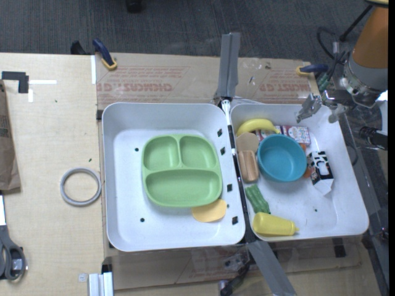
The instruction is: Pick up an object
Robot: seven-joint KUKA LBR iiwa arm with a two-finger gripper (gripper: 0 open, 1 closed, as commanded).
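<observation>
Your tool (307, 111) is hanging open and empty over the right bin (345, 211); you're wanting it lowering straight onto the banana (255, 126).

Light even and bright, seemingly from overhead. The 2 white bins (117, 227) near blown out, walls showing soft glare. Short soft shadow under the green divided plate (181, 170) at its lower edge. Carpet beyond the bins dim, grainy. Arm (372, 42) right of the bins slightly blurred; overall focus soft.
</observation>
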